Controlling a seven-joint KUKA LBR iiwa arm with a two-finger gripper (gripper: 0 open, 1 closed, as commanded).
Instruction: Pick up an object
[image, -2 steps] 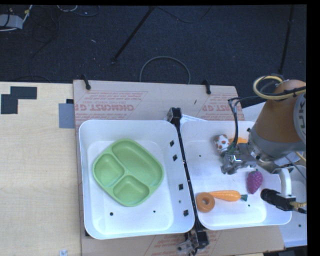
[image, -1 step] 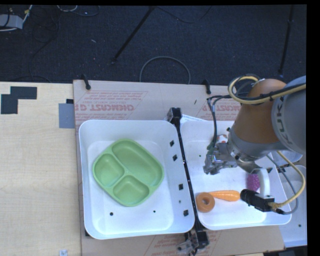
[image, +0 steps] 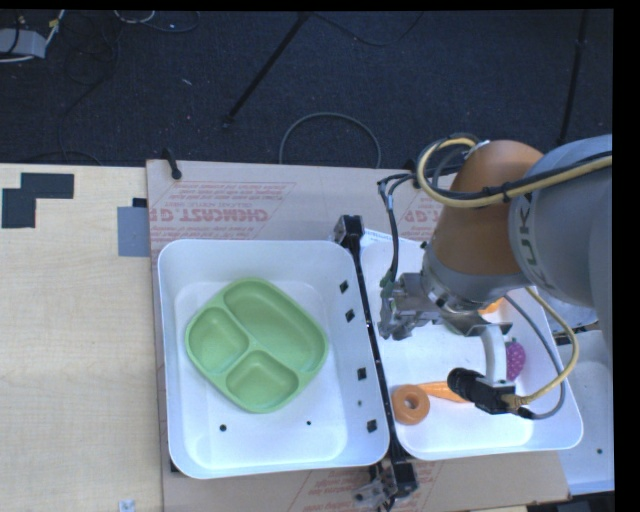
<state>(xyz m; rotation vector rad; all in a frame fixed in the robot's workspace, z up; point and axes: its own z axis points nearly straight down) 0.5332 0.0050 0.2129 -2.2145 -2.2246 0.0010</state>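
Orange toy ring lies on the right bin's floor, just below the gripper in the picture, with a carrot-like piece beside it. Whether the gripper is wide or narrow cannot be told. A green divided plate sits in the left bin, well to the gripper's left.

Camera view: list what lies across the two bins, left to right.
Green three-compartment plastic plate in the left white bin → orange ring-shaped toy in the right white bin → purple bumpy object near that bin's right side.
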